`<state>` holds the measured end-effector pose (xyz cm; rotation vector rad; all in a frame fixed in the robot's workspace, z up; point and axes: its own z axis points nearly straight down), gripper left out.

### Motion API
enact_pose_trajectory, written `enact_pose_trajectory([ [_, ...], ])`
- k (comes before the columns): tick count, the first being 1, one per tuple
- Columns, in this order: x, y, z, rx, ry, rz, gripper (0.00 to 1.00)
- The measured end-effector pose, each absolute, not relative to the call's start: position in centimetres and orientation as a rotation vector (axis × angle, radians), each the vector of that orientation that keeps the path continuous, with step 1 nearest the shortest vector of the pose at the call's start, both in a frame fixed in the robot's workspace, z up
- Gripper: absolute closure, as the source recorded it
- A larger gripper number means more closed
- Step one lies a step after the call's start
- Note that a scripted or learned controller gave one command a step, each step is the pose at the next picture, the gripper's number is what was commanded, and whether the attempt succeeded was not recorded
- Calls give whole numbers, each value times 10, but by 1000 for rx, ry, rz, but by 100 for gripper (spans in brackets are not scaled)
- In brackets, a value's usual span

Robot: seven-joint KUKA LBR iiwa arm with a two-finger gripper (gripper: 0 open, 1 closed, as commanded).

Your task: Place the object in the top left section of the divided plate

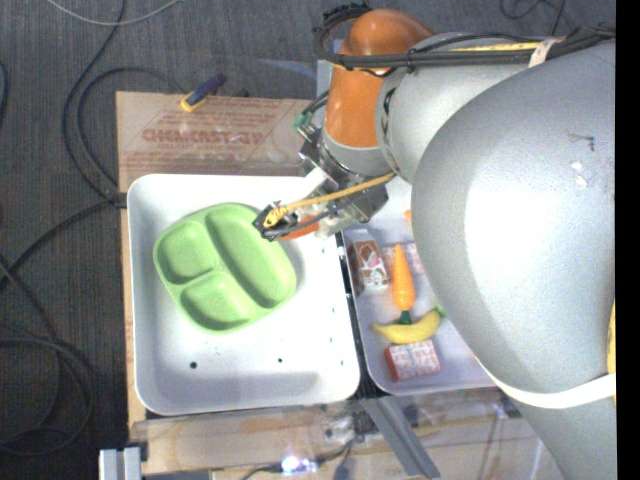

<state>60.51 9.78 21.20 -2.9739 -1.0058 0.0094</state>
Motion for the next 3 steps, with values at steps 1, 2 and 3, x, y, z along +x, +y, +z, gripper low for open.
enact_pose_trajectory([
  [1,604,99,219,-2969,-1011,19,100],
  [2,563,220,256,-2903,-1197,9,100],
  [3,560,200,196,-2795,-1433,10,100],
])
